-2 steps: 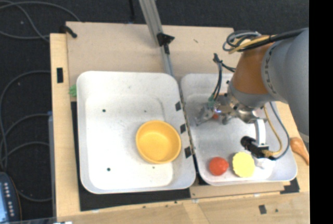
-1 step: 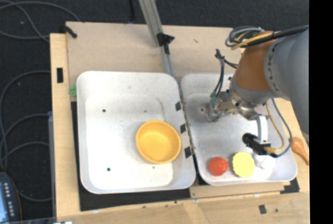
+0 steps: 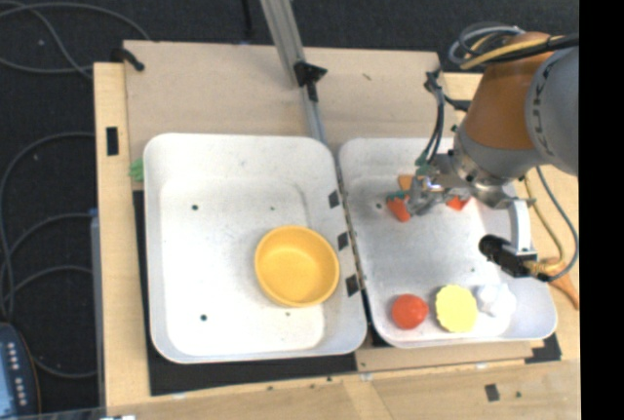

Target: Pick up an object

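A red ball (image 3: 409, 311) and yellow disc (image 3: 455, 308) lie at six o'clock in the right bin (image 3: 375, 165). The pincer (image 3: 421, 199) hovers low at eleven; whether it is clenched I cannot tell. Likely the reaching step: next, closing squarely on something.

gripper (image 3: 421, 196) blurred, grip unclear; arm (image 3: 517, 106) cut off at right edge.
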`<action>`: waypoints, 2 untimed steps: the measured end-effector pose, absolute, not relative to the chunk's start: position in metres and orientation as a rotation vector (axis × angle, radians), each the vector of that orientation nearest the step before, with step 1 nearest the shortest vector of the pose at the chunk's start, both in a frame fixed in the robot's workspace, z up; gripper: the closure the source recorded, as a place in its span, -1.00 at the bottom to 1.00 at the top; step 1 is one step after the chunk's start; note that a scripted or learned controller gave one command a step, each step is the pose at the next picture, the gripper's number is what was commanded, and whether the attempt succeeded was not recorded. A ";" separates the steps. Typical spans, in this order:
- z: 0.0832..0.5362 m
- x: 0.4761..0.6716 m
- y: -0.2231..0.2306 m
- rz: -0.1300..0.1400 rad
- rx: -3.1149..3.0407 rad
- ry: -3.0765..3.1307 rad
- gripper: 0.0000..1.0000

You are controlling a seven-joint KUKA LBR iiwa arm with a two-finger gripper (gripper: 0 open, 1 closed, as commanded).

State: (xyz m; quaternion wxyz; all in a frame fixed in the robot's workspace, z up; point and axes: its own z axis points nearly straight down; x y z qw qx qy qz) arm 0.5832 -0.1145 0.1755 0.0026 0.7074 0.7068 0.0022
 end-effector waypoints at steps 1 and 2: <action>0.236 0.581 -0.108 0.009 2.213 2.222 1.00; 0.290 0.583 -0.108 0.008 2.212 2.222 1.00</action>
